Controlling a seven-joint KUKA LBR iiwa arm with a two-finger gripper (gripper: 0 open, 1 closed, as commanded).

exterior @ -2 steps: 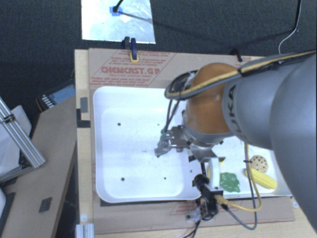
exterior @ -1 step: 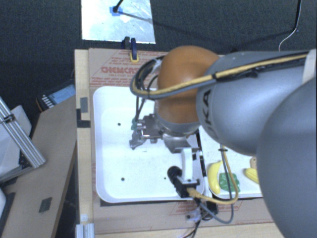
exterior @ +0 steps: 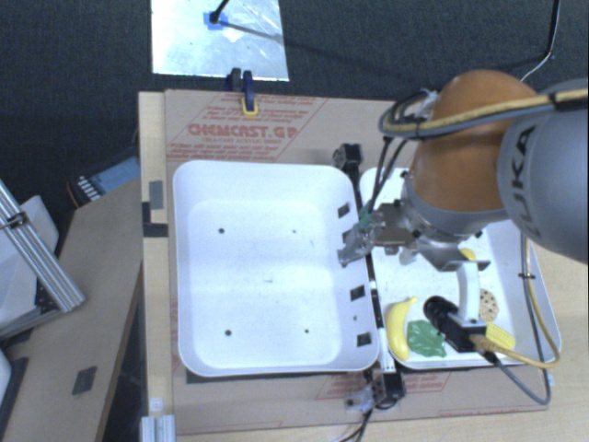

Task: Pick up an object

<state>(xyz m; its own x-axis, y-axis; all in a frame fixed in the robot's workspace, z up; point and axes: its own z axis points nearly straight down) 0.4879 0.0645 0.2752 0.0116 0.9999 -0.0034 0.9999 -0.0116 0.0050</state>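
Fingers hidden under wrist, state impossible to tell; gripper (exterior: 368, 238) low over right bin (exterior: 512, 247), near banana (exterior: 398, 328) and green object (exterior: 426, 338).

A foil-like silver sheet (exterior: 219, 24) lies beyond the counter (exterior: 101, 247); a yellow clamp (exterior: 248, 95) grips the printed cardboard (exterior: 248, 127) under the left white bin (exterior: 267, 265).
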